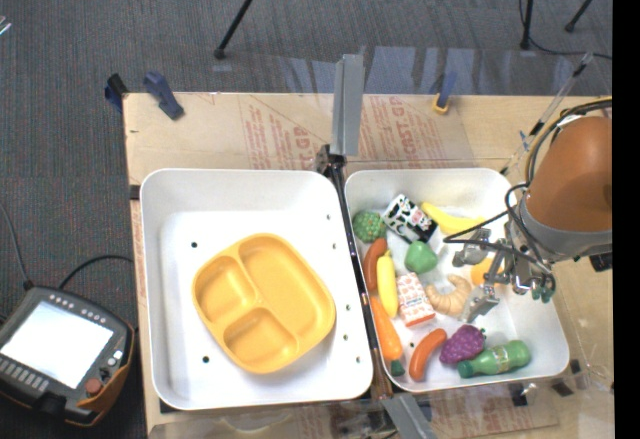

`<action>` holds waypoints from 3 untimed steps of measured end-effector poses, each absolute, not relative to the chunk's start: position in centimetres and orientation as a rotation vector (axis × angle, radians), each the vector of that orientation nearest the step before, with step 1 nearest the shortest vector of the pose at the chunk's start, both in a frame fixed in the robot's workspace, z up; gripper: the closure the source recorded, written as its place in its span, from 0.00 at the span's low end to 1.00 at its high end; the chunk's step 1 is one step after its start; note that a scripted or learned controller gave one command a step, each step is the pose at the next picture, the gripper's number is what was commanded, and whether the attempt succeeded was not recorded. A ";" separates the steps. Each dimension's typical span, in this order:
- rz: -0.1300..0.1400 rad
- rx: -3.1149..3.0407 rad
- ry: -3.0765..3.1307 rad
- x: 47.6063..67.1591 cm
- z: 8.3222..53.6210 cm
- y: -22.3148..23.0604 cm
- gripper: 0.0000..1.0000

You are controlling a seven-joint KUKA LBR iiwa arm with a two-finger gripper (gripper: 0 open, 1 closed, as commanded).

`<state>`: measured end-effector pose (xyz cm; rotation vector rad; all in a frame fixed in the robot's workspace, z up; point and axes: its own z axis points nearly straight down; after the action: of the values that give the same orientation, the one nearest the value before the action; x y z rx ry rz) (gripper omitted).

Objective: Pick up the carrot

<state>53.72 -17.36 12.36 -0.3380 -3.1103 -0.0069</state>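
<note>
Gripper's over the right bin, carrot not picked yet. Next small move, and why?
Probably shift the gripper toward the bin's left wall, over the carrot, before descending. The carrot lies along that wall in the right bin, beside the banana, untouched, while the gripper hangs further right above the croissant. Descending here would likely miss.

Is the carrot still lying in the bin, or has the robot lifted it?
In the bin. The carrot lies flat against the left wall of the right bin, beside the corn, apart from the gripper.

Bench; two white bins side by side
</note>
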 end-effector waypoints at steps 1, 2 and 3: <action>-0.004 -0.443 -3.106 55.0 8.5 -15.5 0.00; -0.004 -0.596 -3.082 53.7 8.7 -9.0 0.00; 0.001 -0.666 -3.079 59.0 13.4 -15.7 0.00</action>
<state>59.01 -15.73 13.42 -0.6659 -3.0788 0.0007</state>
